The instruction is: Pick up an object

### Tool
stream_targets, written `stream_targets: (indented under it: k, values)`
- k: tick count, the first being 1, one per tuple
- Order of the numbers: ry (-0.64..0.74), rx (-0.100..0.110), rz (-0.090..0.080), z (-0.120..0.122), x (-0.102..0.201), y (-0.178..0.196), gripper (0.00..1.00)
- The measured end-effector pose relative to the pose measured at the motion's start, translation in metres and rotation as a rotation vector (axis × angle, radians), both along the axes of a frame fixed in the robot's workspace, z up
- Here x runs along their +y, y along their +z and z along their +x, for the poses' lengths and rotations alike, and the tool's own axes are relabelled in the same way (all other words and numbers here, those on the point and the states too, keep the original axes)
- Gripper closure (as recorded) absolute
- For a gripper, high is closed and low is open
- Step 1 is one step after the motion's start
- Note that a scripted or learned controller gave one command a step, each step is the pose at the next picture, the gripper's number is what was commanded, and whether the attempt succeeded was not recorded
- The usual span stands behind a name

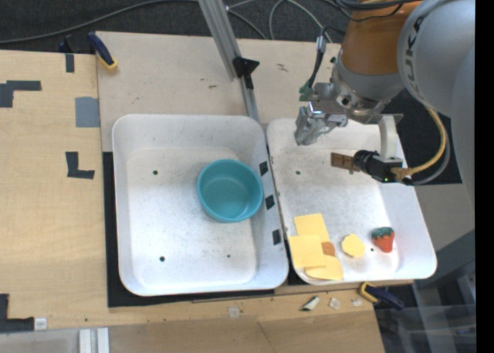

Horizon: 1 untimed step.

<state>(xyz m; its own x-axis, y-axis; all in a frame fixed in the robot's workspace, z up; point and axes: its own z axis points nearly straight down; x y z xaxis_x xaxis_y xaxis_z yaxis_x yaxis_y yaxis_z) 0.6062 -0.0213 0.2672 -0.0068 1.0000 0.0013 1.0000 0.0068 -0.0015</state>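
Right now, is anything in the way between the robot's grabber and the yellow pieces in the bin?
Nothing visible blocks it. The gripper hangs over the far end of the right bin, and the yellow pieces lie at the near end, with bare bin floor between. The strawberry sits off to the side.

grey arm with orange band reaches in from right, wrist bent downward, metal two-finger pincer (309, 131) pointing down.

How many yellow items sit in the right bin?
3: two overlapping flat yellow pieces near the front left of the right bin, and one small yellow round piece beside them.
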Motion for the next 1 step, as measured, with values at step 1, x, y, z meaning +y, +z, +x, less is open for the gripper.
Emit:
stream_targets:
  k: [1]
  values:
    - [0.000, 0.003, 0.000, 0.0019, 0.0536, -0.0211, 1.00]
